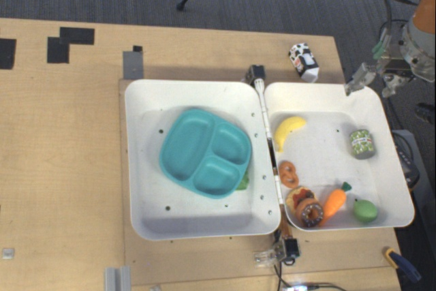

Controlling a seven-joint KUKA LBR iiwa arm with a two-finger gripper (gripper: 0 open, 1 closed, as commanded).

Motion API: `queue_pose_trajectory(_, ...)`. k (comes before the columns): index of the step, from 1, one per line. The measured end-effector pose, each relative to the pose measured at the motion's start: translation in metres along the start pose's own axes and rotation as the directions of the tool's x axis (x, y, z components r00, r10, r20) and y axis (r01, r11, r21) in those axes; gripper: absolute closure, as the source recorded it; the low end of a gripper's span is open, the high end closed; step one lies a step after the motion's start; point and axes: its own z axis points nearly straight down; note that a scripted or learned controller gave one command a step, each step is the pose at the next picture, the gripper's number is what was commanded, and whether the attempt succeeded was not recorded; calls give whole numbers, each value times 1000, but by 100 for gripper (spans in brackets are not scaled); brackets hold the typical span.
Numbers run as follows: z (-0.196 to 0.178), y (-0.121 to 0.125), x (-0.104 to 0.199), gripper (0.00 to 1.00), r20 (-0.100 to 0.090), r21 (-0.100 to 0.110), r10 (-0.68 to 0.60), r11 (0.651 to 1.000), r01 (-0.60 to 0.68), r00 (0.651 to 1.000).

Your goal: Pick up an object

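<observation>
Step in hand: while nothing sits between the jaws, the gripper [371, 77] hangs off the right bin's [320, 125] far right corner, at about two o'clock from that bin's middle, above the tabletop [61, 167] edge. I judge this the approach stage, with no object yet picked.
Jaws: they look spread apart and empty, though they are small at this angle.
Candidate things: all lie in the right bin. A green-patterned can [362, 144] lies at three o'clock, nearest the gripper and well clear of the rest. A yellow banana [287, 130] lies at ten o'clock near the divider. A pretzel [288, 174] sits at seven o'clock. A donut [308, 209], an orange carrot [334, 202] and a green lime [366, 210] crowd the near wall from six to five o'clock.
Likely target's look: the can is short, rounded, lying on its side, so it may roll under a glancing touch.
Next move calls for: travel inward toward eight o'clock, centring over the can, then a straight descent with the jaws straddling its body.
Left bin [143, 215]: carries a teal divided plate [206, 152].
Outside the bins: a black-and-white cow toy [303, 61] stands on the tabletop at twelve o'clock.
</observation>
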Motion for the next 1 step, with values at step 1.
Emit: queue_pose_trajectory(1,155,-14,-26,0,-3,4,-175,984,175,985)
